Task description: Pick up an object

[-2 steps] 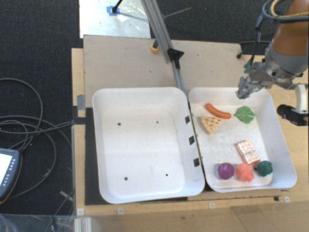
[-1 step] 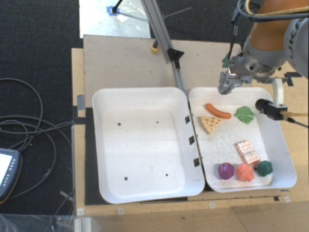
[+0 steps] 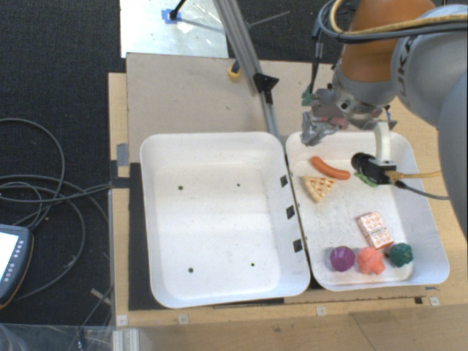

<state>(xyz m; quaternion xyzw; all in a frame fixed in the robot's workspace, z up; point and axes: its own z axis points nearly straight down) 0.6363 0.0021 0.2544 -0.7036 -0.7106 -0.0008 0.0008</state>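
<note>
The right bin (image 3: 428, 225) holds several small toys. An orange-red sausage (image 3: 330, 168) lies near its back, with a tan pizza wedge (image 3: 319, 188) just in front of it. Further forward sits a pink and white block (image 3: 374, 229). Along the front wall stand a purple ball-like piece (image 3: 341, 258), an orange piece (image 3: 371, 261) and a dark green piece (image 3: 400, 254). My gripper (image 3: 317, 131) hangs over the bin's back left corner, above and behind the sausage. Nothing shows between its fingers.
The left bin (image 3: 157, 218) lies beside the right one, with black clips along their shared wall. A grey metal pole (image 3: 245, 46) slants across the back of the bench. Loose cables and a tablet (image 3: 11, 258) lie on the floor at the left.
</note>
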